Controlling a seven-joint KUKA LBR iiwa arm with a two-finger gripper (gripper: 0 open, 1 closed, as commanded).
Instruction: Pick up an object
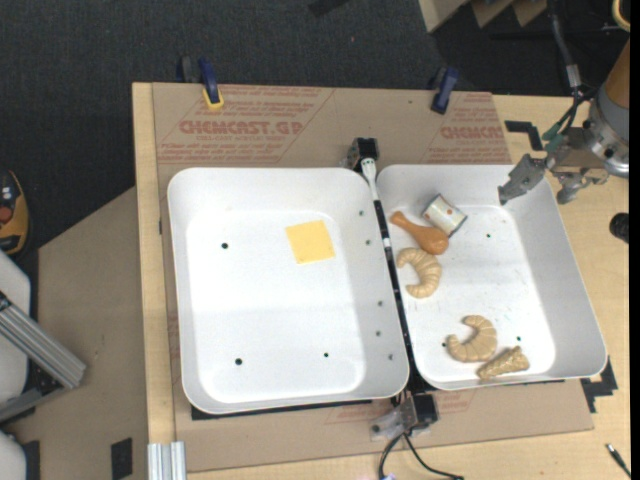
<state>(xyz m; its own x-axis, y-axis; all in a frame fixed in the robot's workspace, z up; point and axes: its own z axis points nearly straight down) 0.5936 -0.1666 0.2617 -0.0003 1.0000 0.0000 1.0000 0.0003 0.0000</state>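
Observation:
My gripper (546, 184) hangs at the far right edge of the right bin (560, 268), fingers spread apart with nothing between them. In that bin lie a small white-and-tan cylinder (442, 214), an orange drumstick-shaped piece (421, 231), a pale croissant-shaped piece (421, 272), another curled croissant piece (473, 339) and a tan wedge (503, 363) near the front. A flat yellow square (310, 241) lies in the left bin (200, 298). The gripper is to the right of the cylinder, well apart from it.
The bins sit on a cardboard-covered board (300, 118) held by blue clamps (209, 80) at the back. A black divider fitting (363, 154) sits between the bins. Cables (565, 53) hang near the arm at upper right.

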